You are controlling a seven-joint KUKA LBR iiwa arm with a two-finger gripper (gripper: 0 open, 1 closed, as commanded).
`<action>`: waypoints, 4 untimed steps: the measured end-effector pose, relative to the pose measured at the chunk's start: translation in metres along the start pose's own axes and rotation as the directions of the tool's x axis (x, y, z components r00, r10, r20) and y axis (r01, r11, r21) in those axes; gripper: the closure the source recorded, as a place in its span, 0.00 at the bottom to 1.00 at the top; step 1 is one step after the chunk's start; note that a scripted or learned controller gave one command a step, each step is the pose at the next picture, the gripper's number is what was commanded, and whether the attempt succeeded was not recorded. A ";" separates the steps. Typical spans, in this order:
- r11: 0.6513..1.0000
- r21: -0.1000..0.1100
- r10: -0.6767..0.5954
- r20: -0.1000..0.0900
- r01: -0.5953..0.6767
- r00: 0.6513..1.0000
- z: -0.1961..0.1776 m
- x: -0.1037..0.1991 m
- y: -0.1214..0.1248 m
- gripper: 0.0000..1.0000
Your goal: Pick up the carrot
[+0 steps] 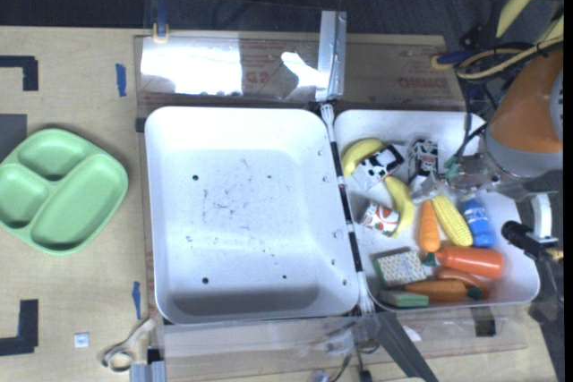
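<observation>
A small orange carrot (pixel 430 227) stands lengthwise in the right bin (pixel 528 282), between a yellow banana (pixel 400 198) and a corn cob (pixel 452 220). A longer, darker orange carrot-like piece (pixel 440 289) with a green end lies along the bin's front wall. Just above it lies a fat orange piece (pixel 471 260). My gripper (pixel 445 174) hangs over the upper middle of the right bin, just above the small carrot's top end and the corn cob. Nothing shows held in it. The arm's orange band (pixel 530 107) hides the bin's far right corner.
The right bin also holds a second banana (pixel 360 151), a black-and-white toy (pixel 385 160), a red-and-white piece (pixel 382 218), a blue item (pixel 478 224) and a speckled sponge (pixel 400 267). The left bin (pixel 161 192) stands beside it. A green divided plate (pixel 59 190) sits at far left.
</observation>
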State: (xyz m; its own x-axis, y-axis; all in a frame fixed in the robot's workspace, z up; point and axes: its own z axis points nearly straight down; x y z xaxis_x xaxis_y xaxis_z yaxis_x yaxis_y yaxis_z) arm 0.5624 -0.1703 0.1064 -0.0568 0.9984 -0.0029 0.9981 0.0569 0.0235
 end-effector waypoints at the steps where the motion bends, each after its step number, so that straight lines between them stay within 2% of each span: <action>1: 0.977 0.021 -0.214 -0.007 0.214 0.977 0.021 -0.009 0.029 0.00; 2: 0.901 0.018 -0.432 -0.012 0.433 0.902 0.021 -0.018 0.010 0.00; 3: 0.902 0.014 -0.431 -0.012 0.431 0.902 0.010 -0.018 0.011 1.00; 4: 0.902 0.013 -0.431 -0.011 0.431 0.902 0.010 -0.018 0.011 0.00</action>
State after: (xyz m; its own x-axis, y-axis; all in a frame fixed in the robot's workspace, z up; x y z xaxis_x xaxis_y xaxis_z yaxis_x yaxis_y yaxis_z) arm 0.5748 -0.1872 0.0971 -0.4817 0.8763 -0.0018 0.8763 0.4817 0.0065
